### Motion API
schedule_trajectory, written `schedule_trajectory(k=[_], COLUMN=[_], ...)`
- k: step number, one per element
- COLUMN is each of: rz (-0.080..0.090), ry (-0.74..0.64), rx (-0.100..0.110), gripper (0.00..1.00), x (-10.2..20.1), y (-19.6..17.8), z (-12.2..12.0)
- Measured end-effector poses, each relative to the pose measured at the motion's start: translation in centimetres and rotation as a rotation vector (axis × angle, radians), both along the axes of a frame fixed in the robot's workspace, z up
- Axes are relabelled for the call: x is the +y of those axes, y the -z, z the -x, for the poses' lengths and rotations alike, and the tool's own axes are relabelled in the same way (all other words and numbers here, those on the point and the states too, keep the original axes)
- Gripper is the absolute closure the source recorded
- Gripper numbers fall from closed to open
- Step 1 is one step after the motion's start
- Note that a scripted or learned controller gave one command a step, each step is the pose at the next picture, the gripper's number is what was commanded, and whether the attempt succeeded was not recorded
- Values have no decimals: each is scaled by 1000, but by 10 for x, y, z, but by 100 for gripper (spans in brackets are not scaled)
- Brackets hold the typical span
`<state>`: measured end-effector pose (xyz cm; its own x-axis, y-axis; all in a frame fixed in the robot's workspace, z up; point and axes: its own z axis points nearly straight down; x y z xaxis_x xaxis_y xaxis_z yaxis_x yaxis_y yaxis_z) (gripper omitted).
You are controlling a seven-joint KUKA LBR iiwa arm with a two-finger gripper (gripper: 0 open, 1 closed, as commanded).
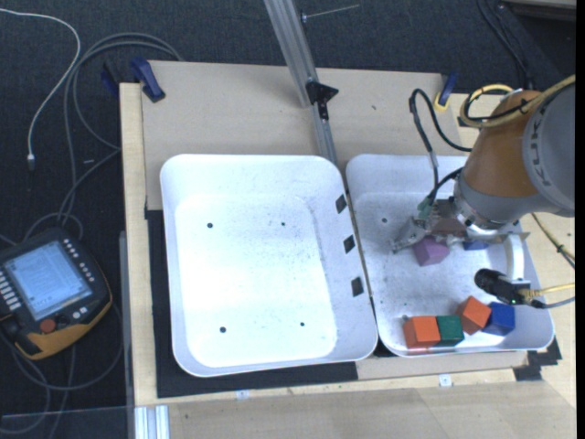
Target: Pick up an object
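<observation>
Purple block [431, 251]: one piece, matt, squat and near-cubic, lying near the middle of the right bin [388, 199]. It sits cornerwise to the bin walls and shows no clear long axis.

Gripper [413, 236]: directly at the block's 10 o'clock, touching or just beside it. Whether it is released or clenched cannot be told. The grey arm [512, 163] with its orange band crowds the block from 2 o'clock.

Other contents, right bin: four blocks in a row along the 5 o'clock rim, well apart from the purple one.
- orange block [421, 330], flat, rectangular
- green block [449, 328], touching it at 3 o'clock
- second orange block [475, 314], tilted
- blue block [502, 317], outermost

Bins: shallow white plastic, rounded corners, floors speckled dark. The left bin [247, 263] lies at 9 o'clock of the right.

Surroundings: pale bench [238, 108]; a metal rail [292, 35] at 12 o'clock between the bins.
</observation>
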<state>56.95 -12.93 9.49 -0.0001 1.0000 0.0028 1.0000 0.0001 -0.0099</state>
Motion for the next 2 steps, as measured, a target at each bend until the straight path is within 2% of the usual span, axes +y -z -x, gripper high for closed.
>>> schedule_trajectory(k=[1, 2], rz=[3, 1], ry=[-1, 0], rx=[-13, -5], gripper=[0, 0], x=[2, 14], y=[-22, -4], z=[-10, 11])
